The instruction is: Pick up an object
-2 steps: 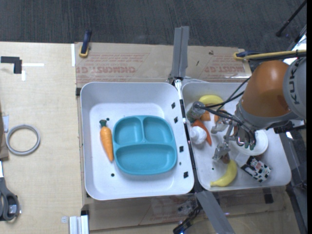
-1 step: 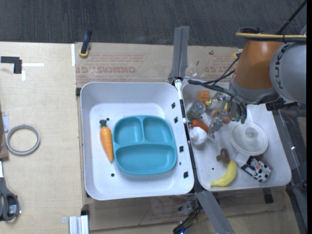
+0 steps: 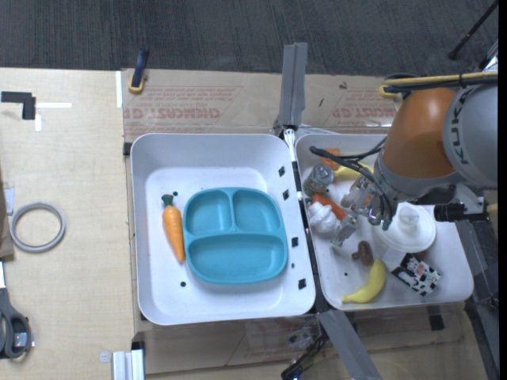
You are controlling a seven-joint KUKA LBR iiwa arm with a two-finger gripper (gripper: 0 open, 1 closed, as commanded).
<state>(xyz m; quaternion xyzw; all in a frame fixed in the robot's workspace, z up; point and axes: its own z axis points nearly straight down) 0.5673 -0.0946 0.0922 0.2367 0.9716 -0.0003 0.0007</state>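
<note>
the yellow plastic banana lies untouched in the right shallow white bin, so nothing looks picked yet; the two-finger gripper is low among the items, its state i cannot tell.

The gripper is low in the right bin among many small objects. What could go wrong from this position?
1. The gripper sits in a tight cluster near the bin's left wall; it may pinch two items or none.
2. Its fingers are close to that wall and may scrape it when moving.
3. The banana and the brown piece lie just below; a sweep of the arm could knock them aside.
</note>
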